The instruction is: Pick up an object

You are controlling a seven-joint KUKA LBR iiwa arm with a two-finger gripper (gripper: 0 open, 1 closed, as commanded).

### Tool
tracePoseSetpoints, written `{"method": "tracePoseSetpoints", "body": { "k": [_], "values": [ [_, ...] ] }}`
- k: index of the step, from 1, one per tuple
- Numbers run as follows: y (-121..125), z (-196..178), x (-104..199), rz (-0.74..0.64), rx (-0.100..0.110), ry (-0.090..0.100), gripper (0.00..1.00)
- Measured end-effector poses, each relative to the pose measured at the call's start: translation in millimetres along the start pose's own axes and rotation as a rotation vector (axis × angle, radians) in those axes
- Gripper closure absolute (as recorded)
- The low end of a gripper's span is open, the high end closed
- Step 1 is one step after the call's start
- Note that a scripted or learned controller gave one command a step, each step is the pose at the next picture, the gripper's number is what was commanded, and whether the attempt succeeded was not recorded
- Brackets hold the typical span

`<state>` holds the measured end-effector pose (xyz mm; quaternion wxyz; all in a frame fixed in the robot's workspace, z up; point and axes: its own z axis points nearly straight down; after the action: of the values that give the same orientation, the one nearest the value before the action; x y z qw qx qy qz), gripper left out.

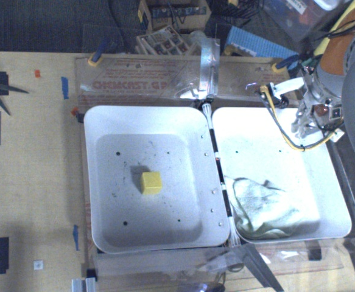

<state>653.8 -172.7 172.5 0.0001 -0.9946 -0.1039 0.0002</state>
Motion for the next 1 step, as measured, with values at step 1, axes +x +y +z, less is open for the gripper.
{"method": "tracePoseSetpoints", "body": {
  "k": [1],
  "values": [
    [1.6, -11.9, -1.6, 0.0, -0.001, 0.001, 1.0]
  ]
}}
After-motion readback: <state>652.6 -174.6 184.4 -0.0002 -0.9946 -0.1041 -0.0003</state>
